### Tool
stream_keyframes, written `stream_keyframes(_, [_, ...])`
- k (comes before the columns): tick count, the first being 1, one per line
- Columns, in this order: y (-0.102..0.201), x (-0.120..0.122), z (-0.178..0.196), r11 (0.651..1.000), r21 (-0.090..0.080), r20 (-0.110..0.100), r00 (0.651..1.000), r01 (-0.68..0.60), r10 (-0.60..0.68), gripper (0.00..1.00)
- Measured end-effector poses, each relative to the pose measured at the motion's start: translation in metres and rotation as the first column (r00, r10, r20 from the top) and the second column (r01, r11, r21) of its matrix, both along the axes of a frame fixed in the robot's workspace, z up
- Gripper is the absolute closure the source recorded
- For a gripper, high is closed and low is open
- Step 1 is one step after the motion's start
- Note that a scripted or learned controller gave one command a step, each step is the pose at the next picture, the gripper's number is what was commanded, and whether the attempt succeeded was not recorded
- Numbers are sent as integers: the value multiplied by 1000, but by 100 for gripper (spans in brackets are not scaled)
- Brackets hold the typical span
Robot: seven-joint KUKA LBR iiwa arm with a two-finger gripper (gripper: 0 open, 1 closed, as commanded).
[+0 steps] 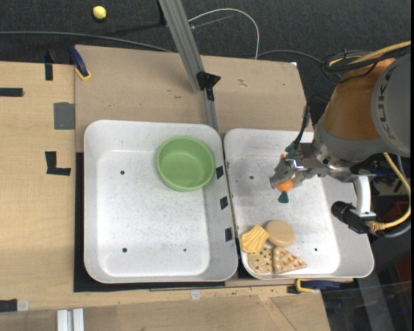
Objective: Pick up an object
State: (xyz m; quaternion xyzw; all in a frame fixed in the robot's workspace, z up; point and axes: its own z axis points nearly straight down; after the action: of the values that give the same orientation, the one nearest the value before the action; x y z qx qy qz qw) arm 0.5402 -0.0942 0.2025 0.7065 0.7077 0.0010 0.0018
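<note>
— Seen at the end effector [288,178]? 
— Hung low over the right bin [345,257], near its middle. Clamped on a small orange thing with a dark green tip [283,190], carrot-like, tip pointing down. Could not tell whether lifted clear of the bin floor or touching it.

— Counted in that bin? 
— Four flat snack-like pieces clustered at the near edge: one yellow ridged piece [254,238], one round tan piece [280,234], one pale dotted cracker [262,260], one orange-speckled wedge [288,261]. Touching or overlapping one another, well apart from the orange thing.

— And the left bin [100,205]? 
— One green bowl [185,162], upright, toward the far right corner.

— Beyond? 
— Two white bins side by side on a brown board on the pale wooden worktop [21,185]. One grey pole [186,36] slanting in from the top. Dark carpeted floor past the worktop, with one small yellow ball [99,12] and loose cables.
</note>
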Motion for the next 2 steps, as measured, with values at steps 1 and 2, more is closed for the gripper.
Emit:
stream_keyframes(1, [0, 0, 23, 1000, 1, -3, 1000, 0, 0, 100])
stream_keyframes(2, [60, -1, 14, 1000, 3, -7, 1000, -5, 5, 100])
